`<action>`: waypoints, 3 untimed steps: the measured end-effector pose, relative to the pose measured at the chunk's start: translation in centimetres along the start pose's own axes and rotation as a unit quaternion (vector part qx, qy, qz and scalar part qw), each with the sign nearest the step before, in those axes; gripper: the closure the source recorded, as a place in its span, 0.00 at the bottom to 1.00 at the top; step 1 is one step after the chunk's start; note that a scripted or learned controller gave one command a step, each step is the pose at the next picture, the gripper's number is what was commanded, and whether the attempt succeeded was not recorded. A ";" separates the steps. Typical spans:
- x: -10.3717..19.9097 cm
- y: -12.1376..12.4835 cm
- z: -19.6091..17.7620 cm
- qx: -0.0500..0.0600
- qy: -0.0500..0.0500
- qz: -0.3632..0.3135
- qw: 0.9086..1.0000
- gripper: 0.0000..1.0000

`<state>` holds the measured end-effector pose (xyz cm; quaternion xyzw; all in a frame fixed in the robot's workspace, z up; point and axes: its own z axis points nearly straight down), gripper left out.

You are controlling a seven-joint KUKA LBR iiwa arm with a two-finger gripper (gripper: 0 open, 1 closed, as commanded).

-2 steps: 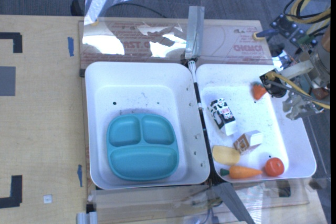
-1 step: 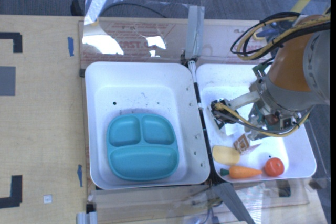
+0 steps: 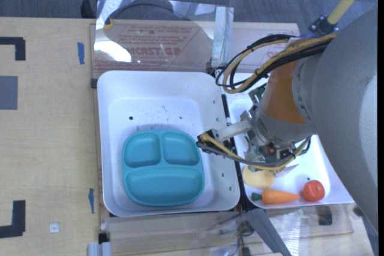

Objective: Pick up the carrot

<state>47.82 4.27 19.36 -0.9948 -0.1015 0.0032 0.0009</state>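
**Two bins, one carrot waiting at lower right**

Left of centre, a blue divided plate sat in the left bin. Moving right, the arm hung over the right bin, likely positioning for a reach. Its gripper's state could not be told. The carrot lay loose at lower right, beside a tomato.

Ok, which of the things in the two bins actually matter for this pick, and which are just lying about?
For the job:
- carrot, lying at the near edge of the right bin
- arm's wrist, hanging over that bin, just above the carrot

Lying about:
- red tomato-like piece, right of the carrot
- pale yellow piece, partly under the wrist
- blue divided tray in the left bin
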 end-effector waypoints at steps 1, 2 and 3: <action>4.6 7.4 1.0 -0.002 0.002 -0.076 0.997 1.00; -0.2 1.1 1.0 0.001 0.000 -0.007 1.000 1.00; 2.5 9.2 1.0 -0.001 0.001 0.003 1.000 1.00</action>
